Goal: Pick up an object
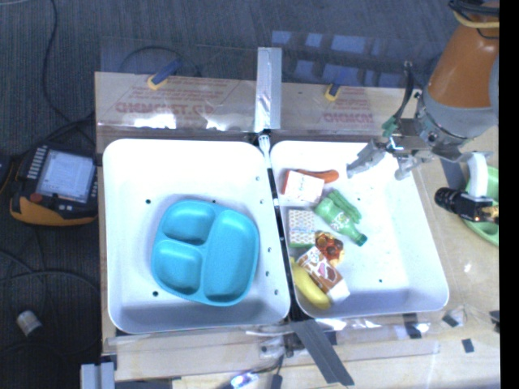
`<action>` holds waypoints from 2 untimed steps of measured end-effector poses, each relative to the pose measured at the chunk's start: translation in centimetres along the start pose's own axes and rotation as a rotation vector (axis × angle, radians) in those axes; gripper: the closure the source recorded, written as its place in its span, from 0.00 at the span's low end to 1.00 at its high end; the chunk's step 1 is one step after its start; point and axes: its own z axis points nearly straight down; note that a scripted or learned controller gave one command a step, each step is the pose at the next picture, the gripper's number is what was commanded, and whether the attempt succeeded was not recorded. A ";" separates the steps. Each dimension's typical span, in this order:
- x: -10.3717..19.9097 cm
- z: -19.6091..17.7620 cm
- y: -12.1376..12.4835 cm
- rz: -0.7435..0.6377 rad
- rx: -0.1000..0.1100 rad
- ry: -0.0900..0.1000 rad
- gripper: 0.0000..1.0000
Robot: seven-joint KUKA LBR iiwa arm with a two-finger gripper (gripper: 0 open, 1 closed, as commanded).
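Observation:
My gripper (381, 163) hangs over the far right part of the right bin (405, 250), its two fingers spread apart with nothing between them. Below and left of it lies a green bottle (340, 215) on its side. A white box with an orange-red item (304, 185) sits at the bin's far left. Beneath that are a patterned packet (301, 227), a small red and brown snack pack (327, 246), and a yellow banana (309, 286) with a wrapped packet (325, 275) on it.
The left bin (130, 177) holds a blue divided plate (205, 250). A handheld device (55, 186) lies on the floor at left. A green and white item (484, 205) sits outside the right bin. The right bin's right half is bare.

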 end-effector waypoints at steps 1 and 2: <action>-0.8 6.0 0.7 -0.107 0.001 -0.001 0.00; -1.0 17.5 2.3 -0.093 -0.004 -0.003 0.00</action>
